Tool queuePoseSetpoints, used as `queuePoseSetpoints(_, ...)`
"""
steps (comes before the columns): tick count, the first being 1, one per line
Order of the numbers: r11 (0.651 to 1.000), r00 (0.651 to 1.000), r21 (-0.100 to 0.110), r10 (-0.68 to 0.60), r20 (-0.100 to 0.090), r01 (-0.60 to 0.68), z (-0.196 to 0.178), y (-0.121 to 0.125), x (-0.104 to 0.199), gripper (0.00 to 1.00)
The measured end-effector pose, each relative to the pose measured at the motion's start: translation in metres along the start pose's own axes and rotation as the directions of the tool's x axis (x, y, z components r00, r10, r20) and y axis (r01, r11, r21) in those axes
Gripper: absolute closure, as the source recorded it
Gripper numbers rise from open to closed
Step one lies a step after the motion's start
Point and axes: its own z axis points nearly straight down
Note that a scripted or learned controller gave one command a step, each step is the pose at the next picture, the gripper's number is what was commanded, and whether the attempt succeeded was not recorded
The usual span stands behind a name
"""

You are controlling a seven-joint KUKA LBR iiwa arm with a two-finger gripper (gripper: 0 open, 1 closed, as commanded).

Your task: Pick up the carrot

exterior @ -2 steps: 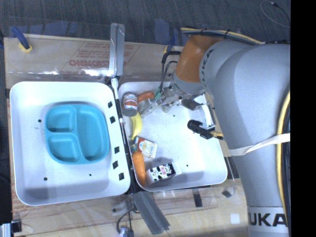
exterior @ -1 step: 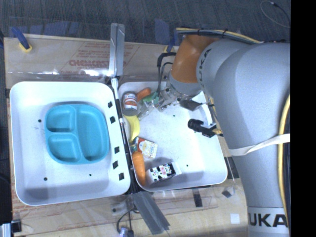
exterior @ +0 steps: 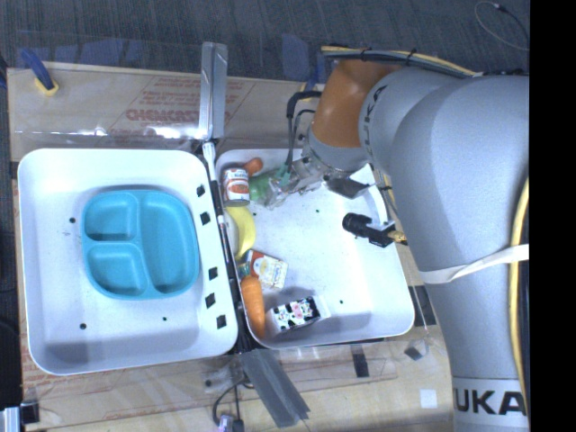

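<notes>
The carrot is lying at the right bin's left wall, well apart from the end effector, whose opening I cannot tell.

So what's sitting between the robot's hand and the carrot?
In the camera view, the banana and a small carton lie between the hand and the carrot.

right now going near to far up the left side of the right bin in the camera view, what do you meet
cow-print carton → carrot → small carton → banana → can → small orange piece in the far corner
</notes>
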Motion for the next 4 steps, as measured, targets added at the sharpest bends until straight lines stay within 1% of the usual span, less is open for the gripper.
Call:
queuePoseSetpoints(1,0.963,0.963,-0.018,-0.270,0.007,0.270,0.005,-0.087,-0.019,1.00)
queuePoseSetpoints(2,0.817,0.817,-0.015,-0.576,0.017,0.576,-0.095,-0.115,0.032,1.00)
queuePoseSetpoints(3,0.763,0.763,-0.012,-0.647,0.015,0.647,-0.093,-0.121,0.106,1.00)
queuePoseSetpoints(4,0.876,0.876,-0.016,-0.482,0.014,0.482,-0.102,-0.118,0.084,1.00)
